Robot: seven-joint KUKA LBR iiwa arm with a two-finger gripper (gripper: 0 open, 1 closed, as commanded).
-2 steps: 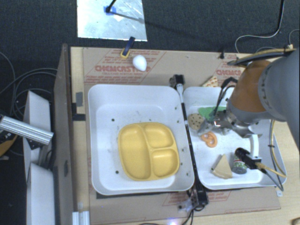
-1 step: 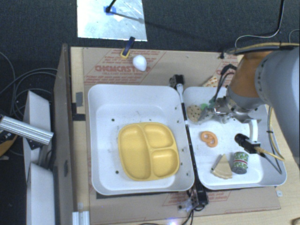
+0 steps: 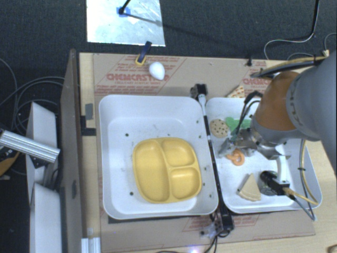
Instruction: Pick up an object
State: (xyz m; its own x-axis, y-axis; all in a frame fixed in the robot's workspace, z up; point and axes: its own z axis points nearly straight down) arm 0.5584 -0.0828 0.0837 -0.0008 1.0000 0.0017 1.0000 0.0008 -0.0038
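Note:
My gripper (image 3: 229,146) is low in the right bin (image 3: 310,181), near its left side. An orange ring-shaped piece (image 3: 238,159) lies just below and right of the gripper, touching or nearly touching it. Above the gripper, a round tan cookie (image 3: 217,126) lies next to a green piece (image 3: 233,123). A pale bread wedge (image 3: 249,188) sits toward the bin's front. The arm (image 3: 284,109) covers the bin's far right part.
The left bin (image 3: 121,115) holds a yellow divided plate (image 3: 167,168). On the cardboard behind the bins lie a white egg (image 3: 157,70), a small blue and yellow item (image 3: 142,54) and a cracker (image 3: 237,92).

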